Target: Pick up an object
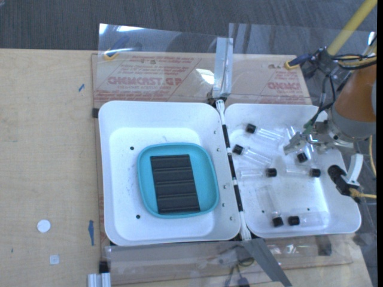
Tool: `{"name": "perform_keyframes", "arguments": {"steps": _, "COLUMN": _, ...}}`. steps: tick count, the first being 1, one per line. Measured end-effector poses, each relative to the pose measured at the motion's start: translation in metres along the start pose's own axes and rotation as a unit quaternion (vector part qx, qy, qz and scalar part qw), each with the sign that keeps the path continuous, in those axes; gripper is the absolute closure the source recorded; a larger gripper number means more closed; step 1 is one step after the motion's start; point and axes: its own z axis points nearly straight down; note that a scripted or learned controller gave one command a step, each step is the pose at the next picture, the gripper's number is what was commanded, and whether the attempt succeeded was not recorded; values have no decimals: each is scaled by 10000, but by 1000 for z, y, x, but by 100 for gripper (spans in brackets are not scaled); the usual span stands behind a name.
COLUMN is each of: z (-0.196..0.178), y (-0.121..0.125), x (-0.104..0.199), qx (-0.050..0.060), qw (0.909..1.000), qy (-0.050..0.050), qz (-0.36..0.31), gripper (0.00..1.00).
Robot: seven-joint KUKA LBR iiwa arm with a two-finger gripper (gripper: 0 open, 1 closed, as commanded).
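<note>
Several clear plastic vials with black caps lie scattered in the right white bin (296,196): one at the upper left (250,128), one near the divider (237,150), one mid-bin (271,172), one to the right (315,172), and a pair by the front wall (277,221). My gripper (297,143) hangs low over the upper right of this bin, reaching in from the right under the orange-banded wrist. A capped vial (302,156) lies right beside its tip. Whether it touches that vial is unclear.
The left white bin (119,121) holds a teal tray (206,181) with a black ridged block (173,183) in it. Clear acrylic sheets (161,70) and an upright divider (222,64) stand behind the bins. Cables and a yellow pole (359,14) crowd the upper right.
</note>
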Motion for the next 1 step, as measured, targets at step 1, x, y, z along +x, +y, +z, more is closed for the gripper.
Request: {"name": "perform_keyframes", "arguments": {"steps": 1, "z": 0, "y": -5, "x": 9, "qx": -10, "qw": 10000, "qy": -19, "qz": -24, "gripper": 0}}
